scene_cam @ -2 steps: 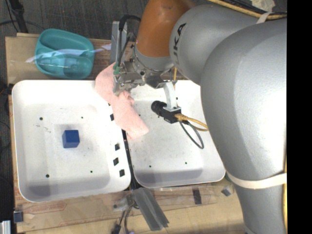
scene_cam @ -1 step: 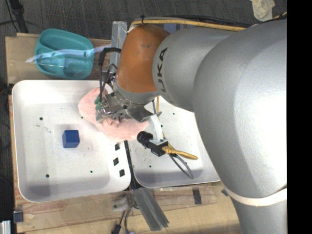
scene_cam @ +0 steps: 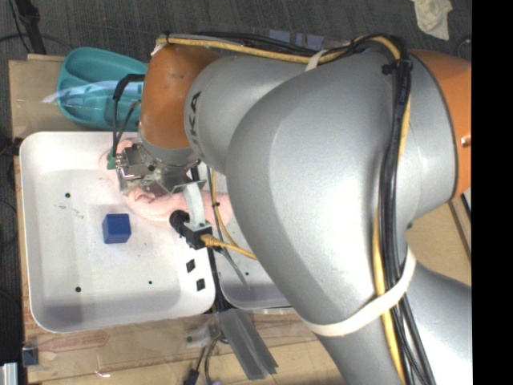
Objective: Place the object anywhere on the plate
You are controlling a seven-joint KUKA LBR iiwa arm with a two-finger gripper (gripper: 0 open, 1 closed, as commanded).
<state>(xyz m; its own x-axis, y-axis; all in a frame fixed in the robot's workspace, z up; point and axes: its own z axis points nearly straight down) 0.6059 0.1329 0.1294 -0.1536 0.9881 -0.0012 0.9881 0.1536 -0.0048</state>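
A small blue cube [scene_cam: 117, 228] lies on the floor of the left white bin [scene_cam: 48, 183], left of centre. A pale pink plate [scene_cam: 157, 204] sits at the bin's right side, mostly covered by the arm. My gripper [scene_cam: 138, 175] hangs over the plate's left part, up and to the right of the cube and apart from it. The wrist body hides its fingers.
A teal scoop-like container [scene_cam: 94, 87] lies on the bench behind the left bin. The grey arm covers most of the right bin [scene_cam: 248, 295]. A crumpled white cloth [scene_cam: 429, 10] lies on the dark floor at top right.
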